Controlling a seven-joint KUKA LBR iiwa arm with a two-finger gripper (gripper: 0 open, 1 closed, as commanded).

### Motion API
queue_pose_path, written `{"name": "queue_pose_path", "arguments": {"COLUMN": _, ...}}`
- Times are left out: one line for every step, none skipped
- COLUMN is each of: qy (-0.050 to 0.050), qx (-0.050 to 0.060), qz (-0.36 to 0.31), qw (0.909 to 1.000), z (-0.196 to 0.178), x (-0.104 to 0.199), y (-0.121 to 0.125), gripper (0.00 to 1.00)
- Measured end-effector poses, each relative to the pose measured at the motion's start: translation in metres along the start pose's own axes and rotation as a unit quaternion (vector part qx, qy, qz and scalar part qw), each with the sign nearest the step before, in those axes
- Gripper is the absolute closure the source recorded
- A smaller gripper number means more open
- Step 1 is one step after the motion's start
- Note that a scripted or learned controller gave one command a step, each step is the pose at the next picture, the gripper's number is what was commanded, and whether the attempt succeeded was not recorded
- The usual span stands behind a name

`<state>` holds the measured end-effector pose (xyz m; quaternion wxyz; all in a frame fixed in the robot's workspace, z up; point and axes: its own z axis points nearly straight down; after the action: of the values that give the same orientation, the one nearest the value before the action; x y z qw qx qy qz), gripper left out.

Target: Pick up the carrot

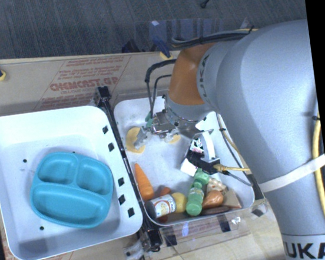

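Both white bins [7, 126] are smooth plastic w/ a soft sheen; the blue tray [70, 189] at frame left is matt plastic. The sheet [55, 81] under them is matt brown cardboard, the floor [76, 19] along the top rough dark carpet. The arm [265, 101] has a smooth satin grey shell; the carrot [143, 182] is dull orange.

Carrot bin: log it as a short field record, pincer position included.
carrot: lies in the right bin, along its left wall
pincer: over the bin's far end, by a yellow piece, apart from the carrot
near end: green bottle, red-labelled jar, other small items
left bin: blue divided tray
task state: carrot not yet picked up
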<state>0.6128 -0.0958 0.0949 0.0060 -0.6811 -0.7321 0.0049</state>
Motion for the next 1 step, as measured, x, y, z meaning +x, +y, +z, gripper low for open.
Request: {"name": "queue_pose_path", "arguments": {"qy": -0.001, "qx": -0.011, "qz": 0.03, "qw": 0.9995, "z": -0.1041, "x": 0.0281, "y": 0.0474, "gripper": 0.0}}
